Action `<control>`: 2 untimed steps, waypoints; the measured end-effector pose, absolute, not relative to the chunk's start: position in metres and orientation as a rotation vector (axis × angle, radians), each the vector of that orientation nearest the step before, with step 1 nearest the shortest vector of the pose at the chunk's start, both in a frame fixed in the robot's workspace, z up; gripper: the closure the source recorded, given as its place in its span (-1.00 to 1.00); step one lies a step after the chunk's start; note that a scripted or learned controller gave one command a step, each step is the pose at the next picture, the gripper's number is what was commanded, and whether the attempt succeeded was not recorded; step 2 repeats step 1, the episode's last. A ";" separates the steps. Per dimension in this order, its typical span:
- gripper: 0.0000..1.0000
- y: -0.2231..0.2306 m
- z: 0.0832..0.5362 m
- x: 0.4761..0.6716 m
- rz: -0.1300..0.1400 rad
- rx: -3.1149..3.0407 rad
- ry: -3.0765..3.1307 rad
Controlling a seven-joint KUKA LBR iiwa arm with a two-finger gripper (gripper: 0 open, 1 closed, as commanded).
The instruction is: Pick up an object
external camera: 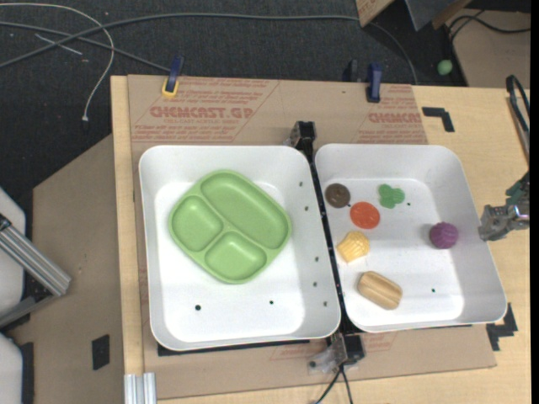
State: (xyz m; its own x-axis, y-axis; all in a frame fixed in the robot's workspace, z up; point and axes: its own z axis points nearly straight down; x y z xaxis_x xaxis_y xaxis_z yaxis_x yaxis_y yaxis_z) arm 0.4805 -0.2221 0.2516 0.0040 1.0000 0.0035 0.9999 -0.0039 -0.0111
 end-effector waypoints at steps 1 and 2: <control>-1.00 -0.222 0.257 0.483 0.000 -2.221 -2.222; -1.00 -0.222 0.257 0.483 0.000 -2.221 -2.222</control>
